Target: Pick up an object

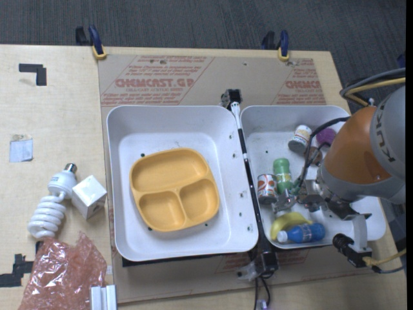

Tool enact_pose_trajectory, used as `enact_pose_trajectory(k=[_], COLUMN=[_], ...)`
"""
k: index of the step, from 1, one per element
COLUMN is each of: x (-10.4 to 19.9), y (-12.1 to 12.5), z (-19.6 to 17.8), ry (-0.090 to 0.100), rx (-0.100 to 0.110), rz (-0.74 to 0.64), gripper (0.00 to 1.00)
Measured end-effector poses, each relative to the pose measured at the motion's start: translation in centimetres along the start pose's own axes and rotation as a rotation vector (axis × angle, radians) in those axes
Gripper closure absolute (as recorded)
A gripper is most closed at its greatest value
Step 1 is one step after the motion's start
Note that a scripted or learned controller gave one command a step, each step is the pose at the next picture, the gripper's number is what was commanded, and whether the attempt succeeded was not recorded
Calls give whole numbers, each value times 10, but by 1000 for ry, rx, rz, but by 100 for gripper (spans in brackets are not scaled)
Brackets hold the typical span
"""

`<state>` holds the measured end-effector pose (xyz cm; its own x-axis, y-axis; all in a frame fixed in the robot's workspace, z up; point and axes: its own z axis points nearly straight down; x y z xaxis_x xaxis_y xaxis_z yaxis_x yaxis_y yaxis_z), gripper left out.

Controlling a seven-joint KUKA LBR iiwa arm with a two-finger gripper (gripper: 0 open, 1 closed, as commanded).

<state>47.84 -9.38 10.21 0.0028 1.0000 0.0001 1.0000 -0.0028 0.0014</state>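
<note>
Yellow tray [174,189] in left bin [122,131]

One fixed camera looks down aslant (from above) on both bins [116,173].

Green bottle [282,173] in right bin [271,124]

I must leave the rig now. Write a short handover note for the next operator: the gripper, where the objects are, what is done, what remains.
Gripper: low in the right bin, among the objects; whether its fingers are open or shut cannot be seen, and no object is visibly held.
Objects in the right bin: green bottle, small can, yellow banana-like item, blue bottle, a small jar and a purple item at the far side.
Left bin: holds a yellow divided plate.
Done: arm is at the objects.
Left: grasp one object and lift it.
</note>
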Motion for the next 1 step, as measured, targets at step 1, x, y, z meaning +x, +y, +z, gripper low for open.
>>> enact_pose_trajectory(k=[1], x=[-1], y=[1], z=[-10], ry=[0], rx=[-2], rz=[0], gripper=[100])
